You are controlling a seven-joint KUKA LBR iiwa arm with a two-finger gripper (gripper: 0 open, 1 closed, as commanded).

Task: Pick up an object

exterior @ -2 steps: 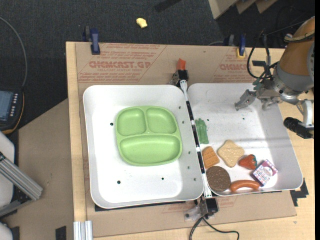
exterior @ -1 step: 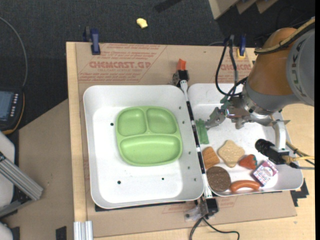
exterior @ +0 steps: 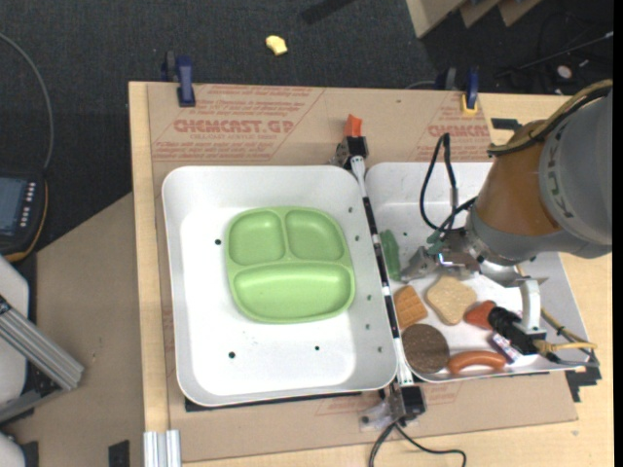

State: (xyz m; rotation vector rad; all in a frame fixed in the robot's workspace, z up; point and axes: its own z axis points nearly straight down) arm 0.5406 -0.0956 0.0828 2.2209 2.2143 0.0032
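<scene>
My gripper (exterior: 435,259) hangs low over the left part of the right bin (exterior: 409,188), with the grey arm and its orange band behind it to the right. Just below it lie a pale bread slice (exterior: 451,299) and an orange ridged cracker (exterior: 411,306). To its left, a green strip (exterior: 389,251) lies along the bin's wall. A brown round patty (exterior: 425,346), a red sausage (exterior: 475,363) and a small red-orange piece (exterior: 480,312) sit toward the bin's front. I see nothing held in the gripper.
The left bin (exterior: 195,261) holds a green divided plate (exterior: 289,264). A black divider rail (exterior: 375,251) runs between the two bins. Blue clamps (exterior: 183,78) grip the board's far edge. A yellow scrap (exterior: 276,44) lies on the dark floor beyond.
</scene>
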